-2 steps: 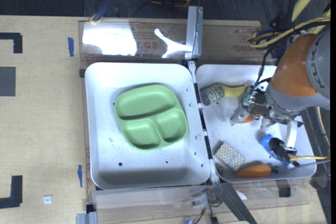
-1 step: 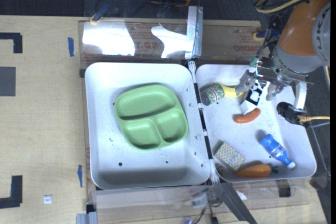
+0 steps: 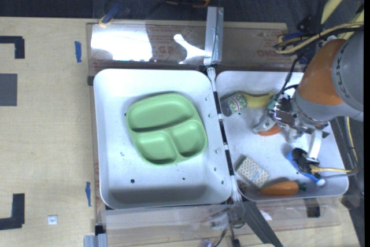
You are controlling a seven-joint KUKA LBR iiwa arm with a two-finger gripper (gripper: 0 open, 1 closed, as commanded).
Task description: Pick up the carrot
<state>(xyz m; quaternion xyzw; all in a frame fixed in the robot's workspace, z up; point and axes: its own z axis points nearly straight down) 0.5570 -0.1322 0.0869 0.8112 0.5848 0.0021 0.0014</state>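
Status: the pick is not yet done. We locate the carrot in the right bin, lying flat along that bin's near wall with its darker end toward the bin's near right corner. Nothing is touching it and it is not lifted.

We locate the tool over the middle of the right bin, closer to its far half, which puts it well apart from the carrot. Whether the tool is apart or together we cannot tell, because the wrist covers it from above. A small orange piece sits directly under the tool (we cannot tell what it is, nor whether the tool touches it).

Other contents of the right bin:
- a patterned box near the near left corner, just beside the carrot's lighter end
- a can and a banana along the far wall

Remaining steps, in our judgement: move the tool to the right bin's near wall, align it across the carrot, descend, grip, lift. The wall is close and may hinder the descent
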